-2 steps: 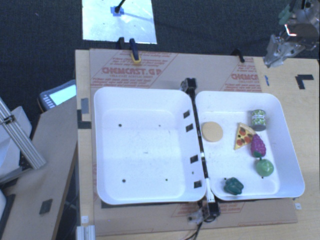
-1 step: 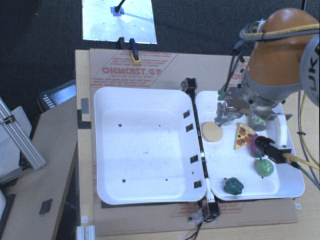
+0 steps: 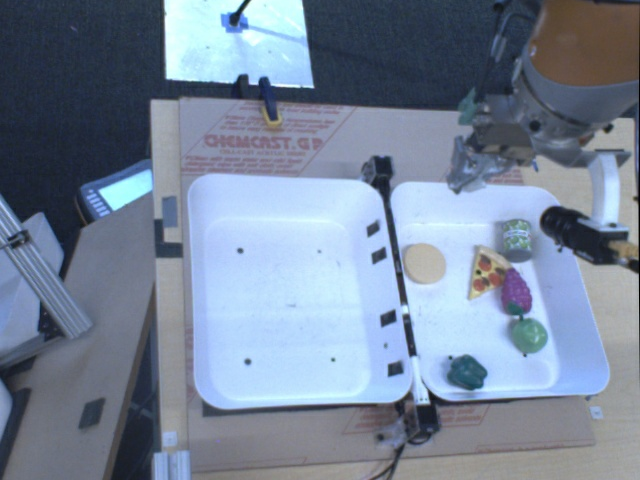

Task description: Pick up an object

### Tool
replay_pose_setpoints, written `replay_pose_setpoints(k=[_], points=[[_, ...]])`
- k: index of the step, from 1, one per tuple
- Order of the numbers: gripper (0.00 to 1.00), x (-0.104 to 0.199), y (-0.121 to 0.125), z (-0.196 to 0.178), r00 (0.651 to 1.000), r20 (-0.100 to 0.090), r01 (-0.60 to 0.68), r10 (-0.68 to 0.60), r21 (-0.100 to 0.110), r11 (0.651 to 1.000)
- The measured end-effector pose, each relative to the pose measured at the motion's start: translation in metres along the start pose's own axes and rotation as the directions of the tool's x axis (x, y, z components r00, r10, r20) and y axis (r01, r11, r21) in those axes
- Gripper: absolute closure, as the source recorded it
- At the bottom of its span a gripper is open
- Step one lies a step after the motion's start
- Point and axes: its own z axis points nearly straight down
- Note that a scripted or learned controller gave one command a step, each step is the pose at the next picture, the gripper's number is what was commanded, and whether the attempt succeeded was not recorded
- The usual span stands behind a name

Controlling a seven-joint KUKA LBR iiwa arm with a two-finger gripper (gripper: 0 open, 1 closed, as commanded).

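Observation:
The right bin (image 3: 575,298) holds several small items: a round tan cookie (image 3: 425,264), a pizza slice (image 3: 487,272), a small grey-green can (image 3: 516,238), a purple grape bunch (image 3: 515,292), a green apple (image 3: 528,335) and a dark green pepper (image 3: 466,371). My gripper (image 3: 468,175) hangs above the back edge of the right bin, up and behind the cookie, apart from every item. Nothing shows between its fingers.
The left bin (image 3: 210,268) lies beside the right one, with a row of black clips (image 3: 384,258) along the divide. A black cylindrical fixture (image 3: 570,230) juts in at the right bin's far right edge. A metal plate (image 3: 238,28) sits behind the bench.

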Motion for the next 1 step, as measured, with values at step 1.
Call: replay_pose_setpoints(k=[1], points=[[1.0, 0.0165, -0.0573, 0.1387, 1.0, 0.002, -0.006, 0.006, 0.03, 1.0]])
